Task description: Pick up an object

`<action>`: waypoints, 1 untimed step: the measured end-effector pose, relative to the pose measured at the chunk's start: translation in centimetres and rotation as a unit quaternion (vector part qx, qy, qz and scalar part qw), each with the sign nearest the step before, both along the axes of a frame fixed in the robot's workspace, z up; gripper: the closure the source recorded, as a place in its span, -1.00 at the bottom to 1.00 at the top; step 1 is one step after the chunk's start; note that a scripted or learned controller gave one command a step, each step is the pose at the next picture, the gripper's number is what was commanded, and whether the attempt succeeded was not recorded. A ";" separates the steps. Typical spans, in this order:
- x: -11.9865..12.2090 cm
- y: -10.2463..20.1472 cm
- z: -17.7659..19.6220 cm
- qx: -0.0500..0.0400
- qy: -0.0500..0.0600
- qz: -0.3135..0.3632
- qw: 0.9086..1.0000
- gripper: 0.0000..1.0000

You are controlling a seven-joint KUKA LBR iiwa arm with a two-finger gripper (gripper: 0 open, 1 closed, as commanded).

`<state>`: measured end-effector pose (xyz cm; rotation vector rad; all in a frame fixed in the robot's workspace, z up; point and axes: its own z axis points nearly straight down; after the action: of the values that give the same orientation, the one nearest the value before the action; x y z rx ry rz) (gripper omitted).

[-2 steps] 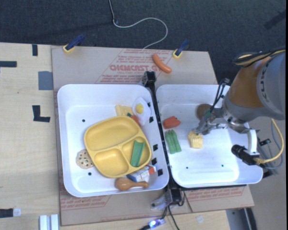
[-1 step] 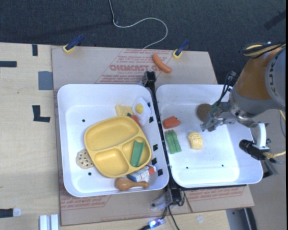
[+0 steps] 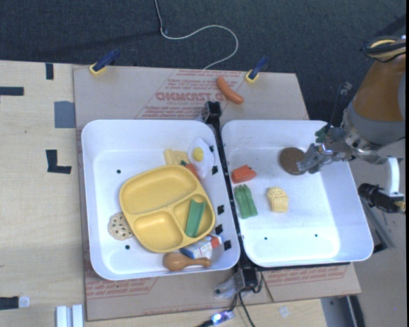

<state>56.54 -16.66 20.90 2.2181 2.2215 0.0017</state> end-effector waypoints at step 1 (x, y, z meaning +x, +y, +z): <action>0.0 0.1 1.6 0.001 0.001 0.000 1.000 1.00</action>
<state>56.59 -16.59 22.51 2.2193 2.2233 0.0009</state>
